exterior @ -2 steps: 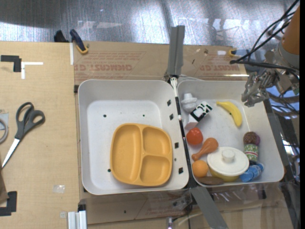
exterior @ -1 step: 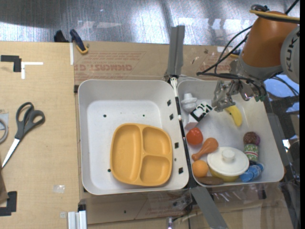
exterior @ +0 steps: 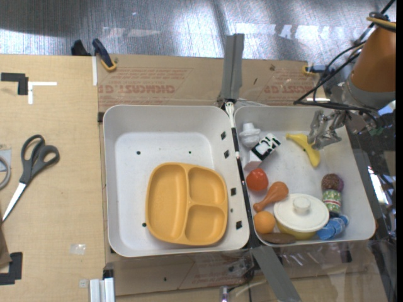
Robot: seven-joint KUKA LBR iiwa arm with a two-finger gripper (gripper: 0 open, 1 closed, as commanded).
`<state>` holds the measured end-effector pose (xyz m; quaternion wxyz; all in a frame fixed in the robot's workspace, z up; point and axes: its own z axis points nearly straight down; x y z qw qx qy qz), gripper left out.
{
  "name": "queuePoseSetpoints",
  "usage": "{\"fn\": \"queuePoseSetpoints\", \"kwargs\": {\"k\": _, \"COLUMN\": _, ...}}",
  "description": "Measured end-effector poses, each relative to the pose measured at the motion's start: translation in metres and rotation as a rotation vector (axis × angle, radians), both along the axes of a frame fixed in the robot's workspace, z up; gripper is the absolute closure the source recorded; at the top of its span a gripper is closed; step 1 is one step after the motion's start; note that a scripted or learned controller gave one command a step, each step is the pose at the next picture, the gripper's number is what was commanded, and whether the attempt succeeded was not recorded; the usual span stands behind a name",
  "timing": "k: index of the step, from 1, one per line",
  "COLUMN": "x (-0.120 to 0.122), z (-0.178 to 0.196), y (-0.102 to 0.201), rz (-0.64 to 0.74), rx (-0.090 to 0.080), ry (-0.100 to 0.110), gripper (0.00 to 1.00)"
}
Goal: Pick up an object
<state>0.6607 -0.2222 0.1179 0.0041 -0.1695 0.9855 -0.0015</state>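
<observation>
My gripper [exterior: 325,131] hangs over the back right part of the right bin [exterior: 359,168], under the orange band of the arm [exterior: 376,55]. A yellow banana [exterior: 303,147] lies just left of and below it, and I cannot see contact between them. Further left are a black-and-white object [exterior: 266,146] and a small white item [exterior: 250,131]. Toward the front lie a red tomato [exterior: 257,180], a drumstick [exterior: 272,195], an orange [exterior: 264,222], a lidded cream pot [exterior: 302,216], a can [exterior: 332,200] and a blue piece [exterior: 330,228].
The left bin [exterior: 119,168] holds a yellow divided plate [exterior: 187,203]. Scissors [exterior: 30,163] lie on the bench far left. A grey bar [exterior: 233,61] rises behind the seam between the bins. Cables [exterior: 334,68] trail near the arm.
</observation>
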Motion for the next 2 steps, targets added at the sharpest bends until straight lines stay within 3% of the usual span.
{"fn": "queuePoseSetpoints", "kwargs": {"k": 1, "x": 0.000, "z": 0.000, "y": 0.000, "rz": 0.000, "rx": 0.001, "ry": 0.000, "gripper": 0.00}}
{"fn": "queuePoseSetpoints", "kwargs": {"k": 2, "x": -0.002, "z": -0.022, "y": 0.018, "rz": -0.022, "rx": 0.002, "ry": 0.000, "gripper": 0.00}}
